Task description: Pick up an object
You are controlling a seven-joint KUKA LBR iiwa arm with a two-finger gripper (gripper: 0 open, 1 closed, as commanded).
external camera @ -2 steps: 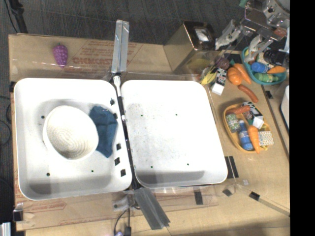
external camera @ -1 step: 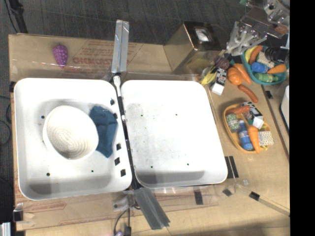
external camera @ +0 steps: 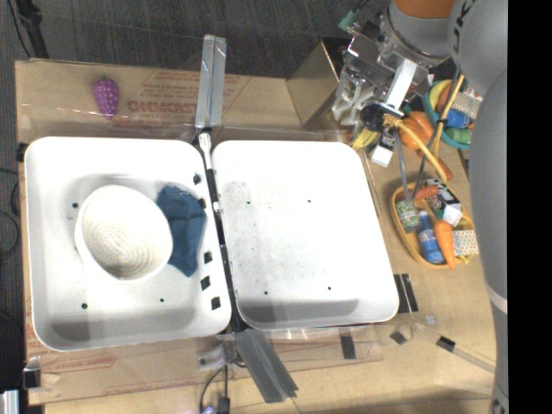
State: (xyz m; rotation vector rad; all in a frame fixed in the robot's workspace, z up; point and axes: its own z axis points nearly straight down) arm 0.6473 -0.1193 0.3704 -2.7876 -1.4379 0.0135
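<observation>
Looking down from the fixed camera, you find the gripper (external camera: 369, 115) parked beyond the far right corner of the right bin (external camera: 297, 313), out over the bench rather than over either bin; I can't tell its state, and nothing can be seen in its grasp. By my judgement you are at the very start: the approach has not begun and no object is chosen yet. The candidates lie well to the gripper's left and nearer the camera, in the left bin (external camera: 52, 317): a white domed hat (external camera: 123, 231) and, touching its gripper-ward side, a blue cloth (external camera: 184, 227). The hat is roundish, with only a slight long axis that seems to run across the bin, and it points no clear way. The cloth's long axis runs from far to near, narrowing toward its near end. Your next move calls for a long traverse left, across the right bin, then a descent; I'd judge the cloth the easier pinch.
</observation>
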